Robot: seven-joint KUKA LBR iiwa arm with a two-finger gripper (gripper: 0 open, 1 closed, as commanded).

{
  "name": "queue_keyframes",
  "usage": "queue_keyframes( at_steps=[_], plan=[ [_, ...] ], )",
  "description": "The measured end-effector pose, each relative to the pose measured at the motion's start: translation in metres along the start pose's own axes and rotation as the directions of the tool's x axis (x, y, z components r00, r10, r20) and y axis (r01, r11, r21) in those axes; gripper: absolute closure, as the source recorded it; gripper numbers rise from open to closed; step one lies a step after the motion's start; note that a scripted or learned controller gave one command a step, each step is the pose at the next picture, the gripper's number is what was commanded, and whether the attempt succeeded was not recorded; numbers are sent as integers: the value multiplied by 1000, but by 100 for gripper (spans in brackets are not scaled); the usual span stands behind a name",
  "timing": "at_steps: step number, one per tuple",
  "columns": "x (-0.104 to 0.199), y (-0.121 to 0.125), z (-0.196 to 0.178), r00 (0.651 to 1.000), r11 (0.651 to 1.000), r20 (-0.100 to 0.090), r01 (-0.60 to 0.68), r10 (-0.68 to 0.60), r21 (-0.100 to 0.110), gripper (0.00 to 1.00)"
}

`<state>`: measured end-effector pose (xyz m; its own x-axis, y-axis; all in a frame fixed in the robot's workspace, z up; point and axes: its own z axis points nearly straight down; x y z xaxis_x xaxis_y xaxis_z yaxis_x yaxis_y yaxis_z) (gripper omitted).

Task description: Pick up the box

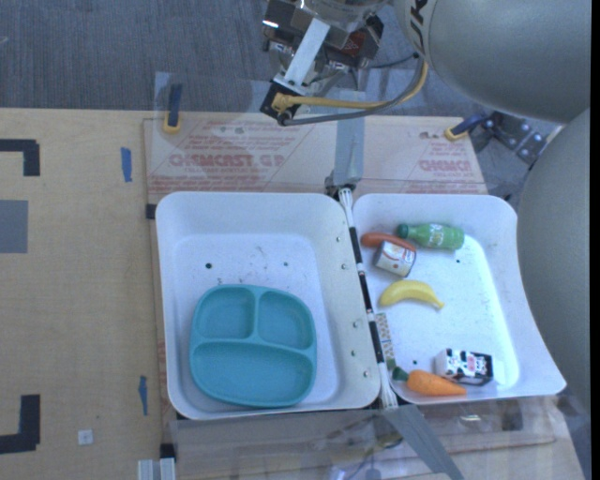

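Observation:
A small black-and-white box (464,366) lies on its side near the front of the right bin (502,281). An orange carrot (434,382) touches its front edge. My gripper (326,28) hangs high at the top of the view, over the back edge of the bench and roughly above the seam between the two bins. It is far from the box, and nothing shows beneath it.
In the right bin also lie a green bottle (430,235), a second orange carrot (386,241), a small can (395,260) and a banana (411,295). A teal divided plate (251,345) sits in the left bin (187,234).

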<state>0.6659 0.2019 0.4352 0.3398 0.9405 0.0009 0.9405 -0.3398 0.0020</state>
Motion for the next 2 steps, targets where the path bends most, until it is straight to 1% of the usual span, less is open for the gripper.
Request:
queue_keyframes(
  at_steps=[1, 2],
  plan=[
    [21, -7, 0, 993, 993, 0, -118, 118, 0, 100],
    [9, -32, 117, 958, 958, 3, -285, 285, 4, 100]
  ],
)
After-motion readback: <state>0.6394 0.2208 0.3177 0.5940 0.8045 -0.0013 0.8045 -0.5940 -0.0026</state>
